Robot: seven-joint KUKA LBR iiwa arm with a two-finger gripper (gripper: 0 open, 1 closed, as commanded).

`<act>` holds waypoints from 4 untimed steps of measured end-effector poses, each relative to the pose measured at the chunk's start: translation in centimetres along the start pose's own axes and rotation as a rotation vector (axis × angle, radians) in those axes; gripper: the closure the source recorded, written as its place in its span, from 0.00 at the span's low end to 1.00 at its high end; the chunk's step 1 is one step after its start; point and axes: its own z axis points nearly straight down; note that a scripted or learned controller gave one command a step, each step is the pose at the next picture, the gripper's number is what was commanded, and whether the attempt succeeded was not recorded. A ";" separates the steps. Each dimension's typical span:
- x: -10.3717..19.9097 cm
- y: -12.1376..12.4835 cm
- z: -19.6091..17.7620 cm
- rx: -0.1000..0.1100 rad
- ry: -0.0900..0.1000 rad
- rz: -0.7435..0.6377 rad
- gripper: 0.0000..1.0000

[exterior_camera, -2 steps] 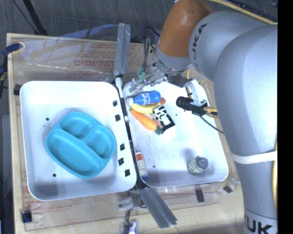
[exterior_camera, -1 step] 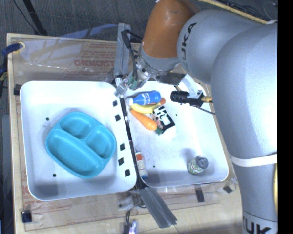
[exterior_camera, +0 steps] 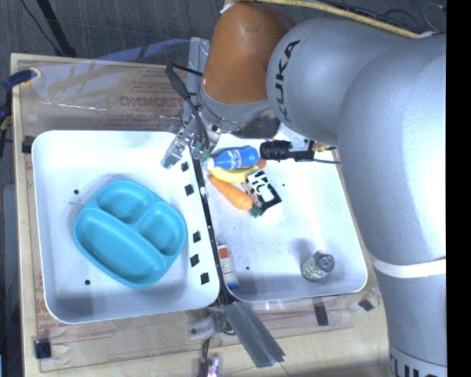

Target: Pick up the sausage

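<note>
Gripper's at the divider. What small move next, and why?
I'd probably nudge it toward the right bin: the gripper hangs over the divider, and the orange piece, the likeliest sausage though I cannot be sure, lies just inside, beside the banana.

**A:** How much of the right bin (exterior_camera: 286, 238) is covered?

**B:** The arm (exterior_camera: 361, 93) hides its far edge and far right corner and overlaps its right edge. The arm itself is cut off at the picture's top and bottom.

**A:** And the pile near the far edge?

**B:** The yellow thing (exterior_camera: 224, 175) lies partly under the blue bottle (exterior_camera: 235, 159). The black-and-white thing (exterior_camera: 264, 188) is too muddled to name.

**A:** The small thing by the left wall?

**B:** The red-and-white scrap (exterior_camera: 226, 262) is too small to tell. The can (exterior_camera: 317, 265) has an unreadable label.

**A:** And the gripper (exterior_camera: 180, 151)?

**B:** A blurred tangle over the left bin's far right corner.
</note>
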 end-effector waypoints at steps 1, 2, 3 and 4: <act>-3.3 -4.4 -0.1 -0.002 -0.005 0.017 1.00; -3.7 -4.0 -0.2 -0.003 -0.008 -0.445 1.00; -5.3 -5.9 -0.3 -0.002 -0.010 -0.799 1.00; -7.1 -8.0 4.8 0.004 -0.013 -0.974 1.00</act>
